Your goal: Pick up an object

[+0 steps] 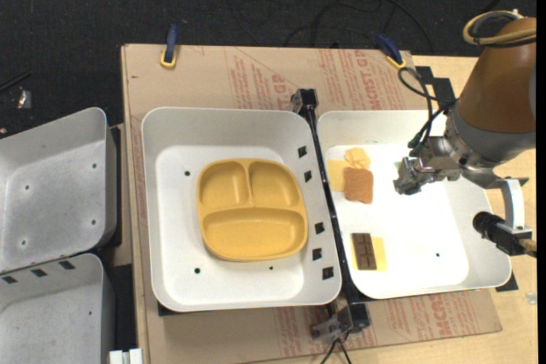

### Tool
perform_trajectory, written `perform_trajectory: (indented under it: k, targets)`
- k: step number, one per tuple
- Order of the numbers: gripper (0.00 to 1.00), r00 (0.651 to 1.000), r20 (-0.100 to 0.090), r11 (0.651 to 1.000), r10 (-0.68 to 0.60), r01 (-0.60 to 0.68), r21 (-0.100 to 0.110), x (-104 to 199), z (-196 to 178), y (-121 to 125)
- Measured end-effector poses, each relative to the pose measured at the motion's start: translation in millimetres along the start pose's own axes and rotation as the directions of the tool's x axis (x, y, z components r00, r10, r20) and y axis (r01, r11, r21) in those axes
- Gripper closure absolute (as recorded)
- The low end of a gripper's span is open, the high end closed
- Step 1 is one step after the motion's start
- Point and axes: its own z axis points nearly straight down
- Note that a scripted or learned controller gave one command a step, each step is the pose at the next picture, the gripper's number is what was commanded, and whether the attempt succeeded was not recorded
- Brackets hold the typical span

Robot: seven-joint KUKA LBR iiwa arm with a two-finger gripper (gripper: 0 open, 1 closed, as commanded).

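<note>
Two white bins side by side on the counter (222,64). Left bin (171,268) has a yellow divided plate (252,210), right bin (444,268) has the small stuff. Tool (411,180) hangs over the right bin's upper middle, arm (503,98) coming in from the right. Can't tell the tool's state, too dark & small at this slant; nothing visibly in it. Nearest candidate: orange-brown block (358,184), w/ a pale yellow piece (356,157) touching its top edge. Block lies just left of the tool, about level w/ it, long axis running top-to-bottom. Dark brown bar (365,251) on a yellow card sits lower-left, farther off. My read: next move is a short shift left, then down.
</note>
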Motion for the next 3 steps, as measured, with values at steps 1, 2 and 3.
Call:
perform_trajectory:
  k: [1, 2, 3]
  targets:
    - [1.00, 1.000, 0.000, 1.000, -0.001, 0.001, -0.001, 50.6, -7.7, -8.6]
    - [1.00, 1.000, 0.000, 1.000, -0.001, 0.001, 0.001, 106.6, 5.8, -15.8]
    - [1.00, 1.000, 0.000, 1.000, -0.001, 0.001, 0.000, 163.0, 14.0, -14.0]
